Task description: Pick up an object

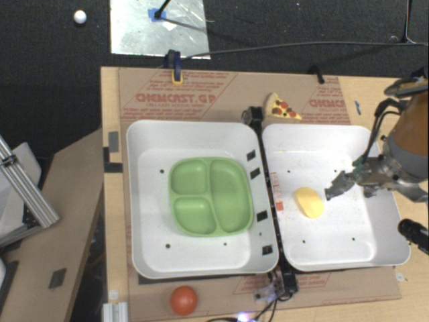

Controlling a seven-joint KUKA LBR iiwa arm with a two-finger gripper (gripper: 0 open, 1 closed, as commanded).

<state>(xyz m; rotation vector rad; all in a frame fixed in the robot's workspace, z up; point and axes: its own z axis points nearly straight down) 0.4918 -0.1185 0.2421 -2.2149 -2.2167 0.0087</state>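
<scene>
A yellow oval object point(310, 202) lies on the floor of the right white bin point(335, 247), left of its middle. My gripper point(339, 184) reaches in from the right and hangs just to the right of the yellow object, its dark tip close to it. Nothing shows between the fingers. A green divided plate point(210, 196) rests in the left white bin point(151, 247).
A toy pizza slice point(282, 107) lies on the cardboard behind the bins. A red ball point(183, 300) sits in front of the left bin. A blue and yellow clamp point(174, 66) holds the cardboard's far edge. An aluminium rail point(23, 183) stands at the left.
</scene>
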